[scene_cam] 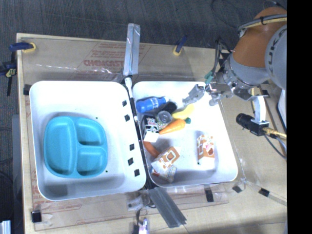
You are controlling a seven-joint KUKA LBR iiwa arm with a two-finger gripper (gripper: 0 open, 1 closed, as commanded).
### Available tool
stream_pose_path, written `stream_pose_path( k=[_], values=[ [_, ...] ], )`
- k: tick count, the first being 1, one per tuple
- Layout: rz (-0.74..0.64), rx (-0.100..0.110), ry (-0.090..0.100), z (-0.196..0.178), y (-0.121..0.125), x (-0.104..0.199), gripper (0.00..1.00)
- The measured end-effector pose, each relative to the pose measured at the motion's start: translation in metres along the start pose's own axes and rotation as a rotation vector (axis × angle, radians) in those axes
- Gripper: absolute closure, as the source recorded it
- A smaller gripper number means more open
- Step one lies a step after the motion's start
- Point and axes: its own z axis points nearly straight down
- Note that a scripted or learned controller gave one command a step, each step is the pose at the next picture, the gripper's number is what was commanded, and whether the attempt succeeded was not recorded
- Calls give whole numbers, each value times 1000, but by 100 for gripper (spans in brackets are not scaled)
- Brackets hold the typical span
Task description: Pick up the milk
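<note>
Approach step: pincer (204,95) released, empty, at right bin (229,152) far rim. Next: reach milk (206,147), descend, clench.

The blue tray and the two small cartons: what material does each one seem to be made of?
The blue tray looks like moulded plastic: one even colour, rounded compartments, soft sheen. The two cartons look like printed paperboard, perhaps coated: flat panels, sharp folded edges, brown and white print. Which carton is the milk is too small to tell.

I am seeing 2 white bins (36,97), a turquoise tray (75,146), an orange carrot (173,126), a blue bottle (150,104), and a brown-and-white milk carton (206,147).
</note>
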Motion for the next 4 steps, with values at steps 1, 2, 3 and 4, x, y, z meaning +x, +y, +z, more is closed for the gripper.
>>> stream_pose_path(
  k=[1,2,3,4],
  values=[
    [-98,-1,0,73,-97,-12,0],
    [78,-3,-1,48,-47,-12,0],
    [-90,-1,1,170,-93,0,0],
    [-184,-4,-1,57,-106,-12,0]
  ],
)
